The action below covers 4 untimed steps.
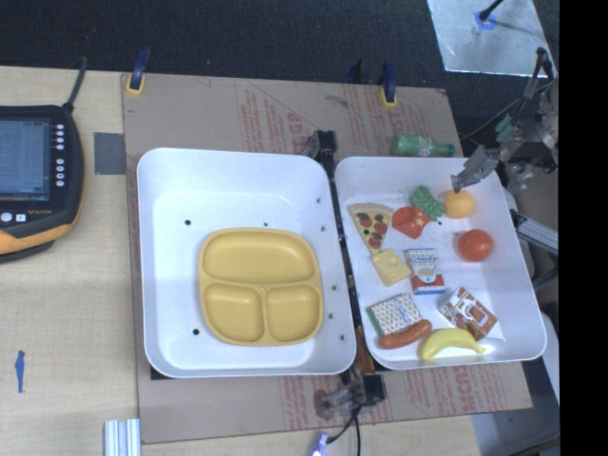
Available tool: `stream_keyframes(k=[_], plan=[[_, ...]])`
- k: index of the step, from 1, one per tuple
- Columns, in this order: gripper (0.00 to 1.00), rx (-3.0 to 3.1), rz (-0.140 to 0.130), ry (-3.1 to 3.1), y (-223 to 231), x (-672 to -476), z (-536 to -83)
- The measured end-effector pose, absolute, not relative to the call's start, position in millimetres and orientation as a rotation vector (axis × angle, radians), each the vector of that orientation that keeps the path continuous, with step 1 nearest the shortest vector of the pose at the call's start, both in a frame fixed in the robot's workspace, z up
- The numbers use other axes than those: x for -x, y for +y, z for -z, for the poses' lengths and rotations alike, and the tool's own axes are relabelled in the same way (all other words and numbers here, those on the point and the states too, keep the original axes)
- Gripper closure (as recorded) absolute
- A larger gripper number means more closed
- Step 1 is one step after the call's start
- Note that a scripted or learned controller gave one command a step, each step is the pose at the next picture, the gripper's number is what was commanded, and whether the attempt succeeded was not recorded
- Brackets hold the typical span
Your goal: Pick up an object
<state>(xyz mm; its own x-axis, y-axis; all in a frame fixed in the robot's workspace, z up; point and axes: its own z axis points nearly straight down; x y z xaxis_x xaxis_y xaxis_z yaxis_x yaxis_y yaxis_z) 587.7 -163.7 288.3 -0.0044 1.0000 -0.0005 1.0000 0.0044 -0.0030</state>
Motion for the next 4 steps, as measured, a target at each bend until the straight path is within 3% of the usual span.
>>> stream_keyframes(k=[1, 2, 3, 4], plan=[[0.0, 2.215, -0.007, -2.224, -212.1, -621.0, -193.5], [0.0, 2.216, 0.001, -2.23, -211.0, -658.1, -94.6], [0.0, 2.218, 0.0, -2.227, -199.8, -657.5, -94.7], [1.0, 2.217, 0.003, -2.232, -200.3, -659.1, -107.4]])
